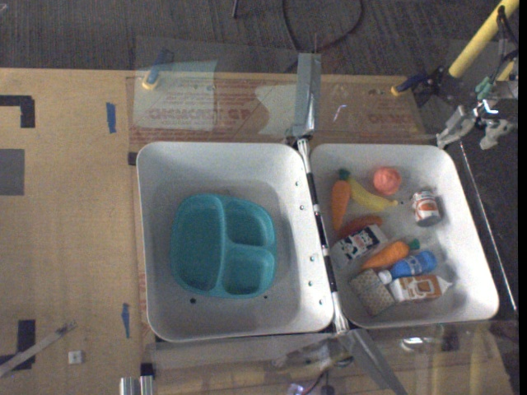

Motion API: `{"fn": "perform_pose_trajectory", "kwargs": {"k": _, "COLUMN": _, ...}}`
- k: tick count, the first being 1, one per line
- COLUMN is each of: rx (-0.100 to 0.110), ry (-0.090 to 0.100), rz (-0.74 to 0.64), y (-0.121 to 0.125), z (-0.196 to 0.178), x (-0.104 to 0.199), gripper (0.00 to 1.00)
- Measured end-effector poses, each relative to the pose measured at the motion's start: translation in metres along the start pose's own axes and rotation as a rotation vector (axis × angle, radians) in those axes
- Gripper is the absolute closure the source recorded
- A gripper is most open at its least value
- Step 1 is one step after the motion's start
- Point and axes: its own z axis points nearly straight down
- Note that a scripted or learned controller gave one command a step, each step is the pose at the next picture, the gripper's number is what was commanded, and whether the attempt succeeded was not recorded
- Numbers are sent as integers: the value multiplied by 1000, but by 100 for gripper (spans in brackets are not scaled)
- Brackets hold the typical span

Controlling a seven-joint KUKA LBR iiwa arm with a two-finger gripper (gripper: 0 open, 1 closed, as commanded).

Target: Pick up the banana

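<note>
Banana [370, 197] lies in right bin [476, 245], near back, touching carrot [339, 205] on its left, pink ball [386, 178] just behind. End effector [482, 112] sits outside bin at top right — cannot tell its state. Best plan: come straight down, grab across banana's middle — dodge carrot.

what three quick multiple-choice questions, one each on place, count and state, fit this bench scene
1. Where does the banana lie?
A. right bin
B. left bin
C. on the bench

2. How many carrots are in the right bin?
A. none
B. two
C. five

3. How does the teal tray sit?
A. flipped over
B. leaning on the wall
C. flat, open side up

Answers:
1 A: it lies near the right bin's back, beside a carrot.
2 B: a second carrot lies lower down.
3 C: its compartments face up in the left bin.
</note>
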Motion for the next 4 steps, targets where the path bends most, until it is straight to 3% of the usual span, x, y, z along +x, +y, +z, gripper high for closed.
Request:
{"fn": "perform_pose_trajectory", "kwargs": {"k": 1, "rx": -1, "ry": -2, "rz": 201, "y": -9, "z": -9, "x": -4, "gripper": 0}}
{"fn": "perform_pose_trajectory", "kwargs": {"k": 2, "rx": 0, "ry": -1, "rz": 100, "y": -16, "z": 130, "x": 28, "gripper": 0}}
{"fn": "perform_pose_trajectory", "kwargs": {"k": 3, "rx": -5, "ry": 0, "rz": 287, "y": 1, "z": 194, "x": 98, "gripper": 0}}
{"fn": "perform_pose_trajectory", "kwargs": {"k": 4, "rx": -4, "ry": -1, "rz": 148, "y": -6, "z": 194, "x": 126, "gripper": 0}}
